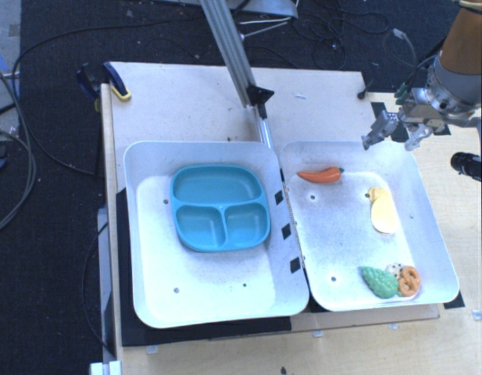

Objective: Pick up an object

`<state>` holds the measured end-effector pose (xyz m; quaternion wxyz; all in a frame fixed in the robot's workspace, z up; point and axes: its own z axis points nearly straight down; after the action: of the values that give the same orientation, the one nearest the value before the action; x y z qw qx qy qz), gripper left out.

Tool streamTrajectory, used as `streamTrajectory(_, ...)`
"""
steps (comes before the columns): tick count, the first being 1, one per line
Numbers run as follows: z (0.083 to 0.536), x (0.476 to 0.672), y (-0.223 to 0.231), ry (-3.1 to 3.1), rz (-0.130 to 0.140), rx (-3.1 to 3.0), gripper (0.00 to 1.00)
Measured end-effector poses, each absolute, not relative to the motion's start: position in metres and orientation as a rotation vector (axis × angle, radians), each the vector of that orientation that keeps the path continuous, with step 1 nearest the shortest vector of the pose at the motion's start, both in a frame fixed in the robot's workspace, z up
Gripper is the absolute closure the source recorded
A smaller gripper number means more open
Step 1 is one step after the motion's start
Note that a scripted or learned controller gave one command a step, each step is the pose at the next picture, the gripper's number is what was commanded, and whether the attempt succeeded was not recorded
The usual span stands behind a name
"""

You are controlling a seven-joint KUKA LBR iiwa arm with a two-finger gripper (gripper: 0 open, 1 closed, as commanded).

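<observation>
Carrot (320, 175) (smooth, tapered, orange) lies in the right bin (428, 233); tool (393, 133) hangs open, holding nothing.

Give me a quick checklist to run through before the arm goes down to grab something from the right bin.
1. Pincer holding nothing: ok; nothing shows between its fingers.
2. Pincer above the right bin: not ok; it hangs over the bin's far rim, away from the items.
3. Carrot free to grasp: ok; it lies alone near the far left corner.
4. Yellow piece free: ok; nothing touches it.
5. Green piece and pretzel apart: not ok; they lie against each other near the bin's front wall.
6. Blue divided tray out of the way: ok; it sits in the left bin.
</observation>
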<state>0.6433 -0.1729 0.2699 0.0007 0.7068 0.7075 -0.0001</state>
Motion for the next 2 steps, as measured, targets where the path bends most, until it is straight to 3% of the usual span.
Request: streamTrajectory(2, 0.161, 0.641, -0.159, 2.225, -0.006, 2.224, 0.00)
